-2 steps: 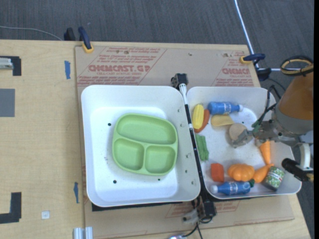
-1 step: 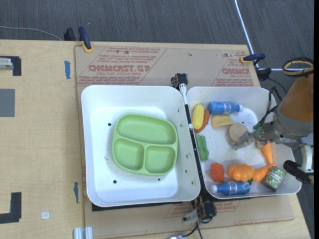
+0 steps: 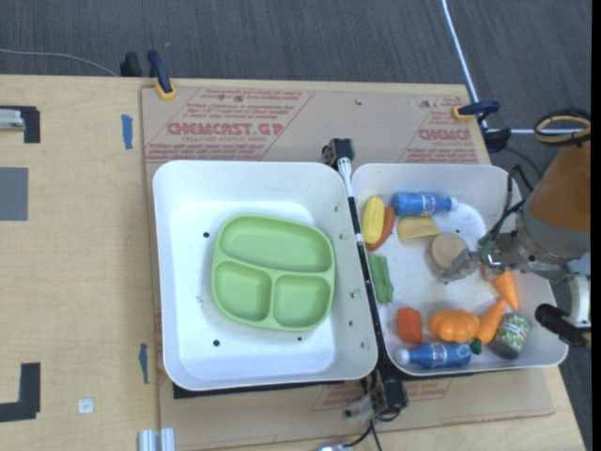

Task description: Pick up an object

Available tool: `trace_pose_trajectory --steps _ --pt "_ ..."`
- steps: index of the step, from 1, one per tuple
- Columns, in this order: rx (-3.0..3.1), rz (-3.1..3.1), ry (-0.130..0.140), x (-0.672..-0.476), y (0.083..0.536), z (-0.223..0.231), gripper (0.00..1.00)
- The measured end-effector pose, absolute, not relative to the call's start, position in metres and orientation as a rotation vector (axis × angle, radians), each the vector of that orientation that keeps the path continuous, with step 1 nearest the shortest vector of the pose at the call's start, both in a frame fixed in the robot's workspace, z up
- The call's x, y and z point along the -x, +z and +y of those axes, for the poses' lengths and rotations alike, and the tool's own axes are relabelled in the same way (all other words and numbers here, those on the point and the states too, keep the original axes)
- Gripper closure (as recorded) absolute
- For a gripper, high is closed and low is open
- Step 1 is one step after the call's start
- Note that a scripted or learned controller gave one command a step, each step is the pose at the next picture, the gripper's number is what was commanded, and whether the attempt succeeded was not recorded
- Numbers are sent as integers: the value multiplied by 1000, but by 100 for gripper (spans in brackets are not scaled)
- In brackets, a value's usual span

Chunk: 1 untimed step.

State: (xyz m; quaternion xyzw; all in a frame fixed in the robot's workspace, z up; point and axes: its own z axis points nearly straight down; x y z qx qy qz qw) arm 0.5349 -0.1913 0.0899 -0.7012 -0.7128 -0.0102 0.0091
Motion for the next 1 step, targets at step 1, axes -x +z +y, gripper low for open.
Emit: trace_pose_trajectory --steps 1 --pt "2189 -2225 -33 -532 90 -193 0"
